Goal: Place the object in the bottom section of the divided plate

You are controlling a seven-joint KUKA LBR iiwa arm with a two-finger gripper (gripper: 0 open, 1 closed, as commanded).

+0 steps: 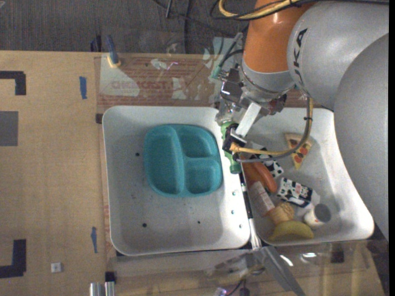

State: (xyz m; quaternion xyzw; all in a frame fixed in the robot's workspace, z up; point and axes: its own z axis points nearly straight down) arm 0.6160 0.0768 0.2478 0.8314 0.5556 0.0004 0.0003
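A teal divided plate point(166, 165) lies in the left white bin point(123, 227), with one large section on its left and two smaller ones on its right. My gripper point(232, 155) hangs low over the wall between the two bins, just right of the plate's right edge. A small green thing point(234, 163) shows at the gripper's tip. Whether it is held is hidden by the wrist.
The right bin point(345, 184) holds several toys: a pizza slice point(299, 148), a red-orange sausage point(264, 174), a black-and-white cow point(294, 192), a brown tube point(262, 199), a cone point(282, 213), a yellow-green piece point(291, 230) and a white cup point(320, 214).
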